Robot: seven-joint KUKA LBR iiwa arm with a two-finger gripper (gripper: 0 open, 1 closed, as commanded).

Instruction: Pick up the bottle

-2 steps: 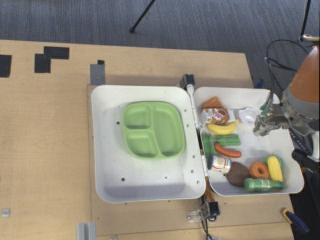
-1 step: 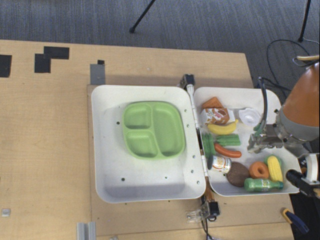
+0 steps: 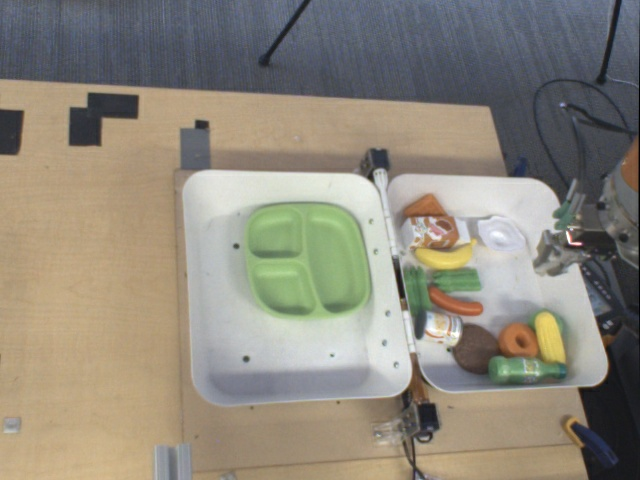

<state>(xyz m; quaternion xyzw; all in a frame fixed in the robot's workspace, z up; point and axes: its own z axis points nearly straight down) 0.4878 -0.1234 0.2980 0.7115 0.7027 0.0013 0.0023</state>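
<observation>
Gripper (image 3: 556,253) sits over the right bin's (image 3: 530,193) right rim, about mid-height. Can't tell how far apart the fingers are, too small and blurred; nothing visibly held.

Bottle (image 3: 527,370): one, green, lying on its side along the right bin's front edge, well apart from the gripper. Packed in tight: ear of corn (image 3: 549,335) and orange ring (image 3: 518,339) touching or just behind it, brown lump (image 3: 477,348) at its left end.

Rest of the right bin, one each: banana (image 3: 445,257), red-orange sausage shape (image 3: 456,300), small can (image 3: 440,327) by the divider, clear cup (image 3: 500,235), an orange wedge (image 3: 427,207) and a printed packet (image 3: 433,232) at the back. A few green pieces around the sausage, can't sort them out.

Left bin (image 3: 230,358): one green three-compartment plate (image 3: 305,259), centred, bare floor all round it.

Open floor in the right bin is the strip between the cup and the corn, just left of the gripper.
</observation>
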